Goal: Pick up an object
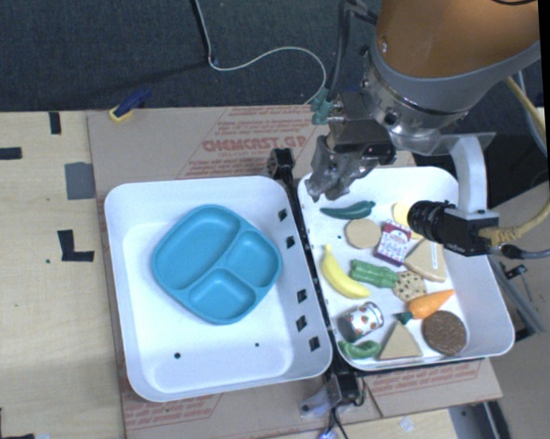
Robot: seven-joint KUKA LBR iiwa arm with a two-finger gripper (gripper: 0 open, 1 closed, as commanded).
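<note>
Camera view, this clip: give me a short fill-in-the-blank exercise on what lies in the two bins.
1. The blue tray lies in the ____ bin.
2. The banana lies in the ____ bin.
3. The carrot is coloured ____.
4. The gripper hangs over the right bin's ____ edge.

Missing words: left; right; orange; far

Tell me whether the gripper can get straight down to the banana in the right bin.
Probably yes. The gripper hangs over the right bin's far corner, and the banana lies nearer, uncovered on top, though a green pepper touches its side.
</note>
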